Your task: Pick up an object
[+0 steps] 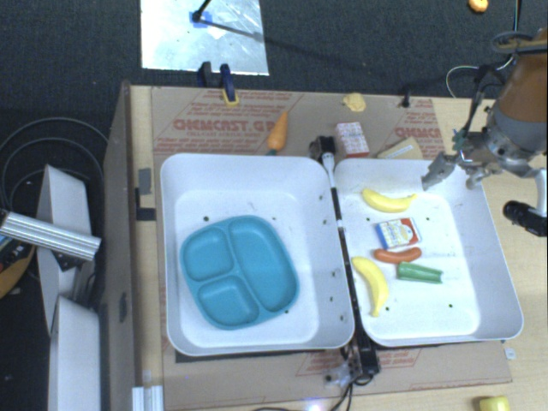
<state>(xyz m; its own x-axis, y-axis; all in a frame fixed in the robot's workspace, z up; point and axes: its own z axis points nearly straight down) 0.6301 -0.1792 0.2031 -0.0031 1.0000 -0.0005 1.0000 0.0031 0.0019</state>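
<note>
Gripper [451,168] hovers over the right bin's [488,315] far edge, fingers spread, holding nothing; bananas [387,200], box [398,231], sausage [396,254] lie inside; blue tray [238,270] fills left bin [184,195].

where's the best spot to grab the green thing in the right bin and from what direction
Probably the middle of the green object, coming straight down. It lies flat and long, running left to right in the right bin, so the fingers should close across its narrow width. The sausage lies close above it in the view, leaving little room on that side.
</note>
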